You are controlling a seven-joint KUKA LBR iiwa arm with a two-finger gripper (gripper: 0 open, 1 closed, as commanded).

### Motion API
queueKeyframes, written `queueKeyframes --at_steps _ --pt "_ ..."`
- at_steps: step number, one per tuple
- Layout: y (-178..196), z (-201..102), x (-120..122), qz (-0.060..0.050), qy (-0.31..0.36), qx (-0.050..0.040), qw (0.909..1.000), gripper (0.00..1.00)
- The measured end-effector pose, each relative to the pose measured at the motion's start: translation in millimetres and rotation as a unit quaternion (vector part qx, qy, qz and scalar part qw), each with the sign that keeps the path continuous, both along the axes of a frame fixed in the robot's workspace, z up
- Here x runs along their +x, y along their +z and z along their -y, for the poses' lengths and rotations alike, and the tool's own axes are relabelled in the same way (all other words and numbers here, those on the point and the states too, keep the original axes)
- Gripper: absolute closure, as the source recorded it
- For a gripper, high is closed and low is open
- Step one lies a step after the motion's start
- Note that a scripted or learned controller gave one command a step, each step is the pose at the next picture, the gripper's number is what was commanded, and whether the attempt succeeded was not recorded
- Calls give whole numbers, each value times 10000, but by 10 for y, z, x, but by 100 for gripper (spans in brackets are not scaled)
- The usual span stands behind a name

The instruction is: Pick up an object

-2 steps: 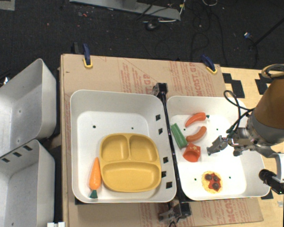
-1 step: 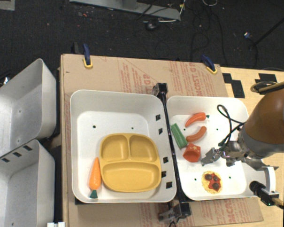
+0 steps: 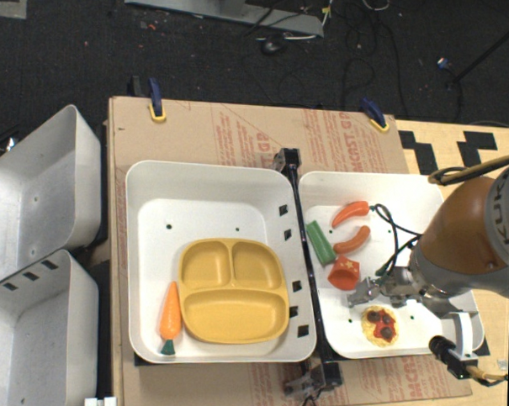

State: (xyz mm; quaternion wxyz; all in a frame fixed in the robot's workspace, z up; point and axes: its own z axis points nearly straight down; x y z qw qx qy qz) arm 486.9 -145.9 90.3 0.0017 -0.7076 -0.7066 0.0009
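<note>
In the right bin (image 3: 440, 193) lie a red sausage (image 3: 351, 212), a second orange-red sausage (image 3: 352, 238), a green stick (image 3: 321, 242), a red chunk (image 3: 344, 273) and a small pizza slice (image 3: 380, 324). My gripper (image 3: 367, 294) hangs low over this bin, just right of the red chunk and just above-left of the pizza slice. Nothing is visibly held in it. The arm's orange band (image 3: 464, 232) covers the bin's right side.
The left bin (image 3: 205, 187) holds a yellow divided plate (image 3: 234, 290) with an orange carrot (image 3: 171, 312) lying at its left. A black cable (image 3: 387, 219) loops over the right bin near the sausages. Two spare white bins (image 3: 36, 197) stand off the bench at left.
</note>
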Motion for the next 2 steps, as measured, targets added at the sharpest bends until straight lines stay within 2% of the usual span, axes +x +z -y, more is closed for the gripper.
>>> queueKeyframes --at_steps 1,2 --pt "127 1 9 17 -9 -3 10000 100" --pt "566 51 53 40 13 -13 10000 100"
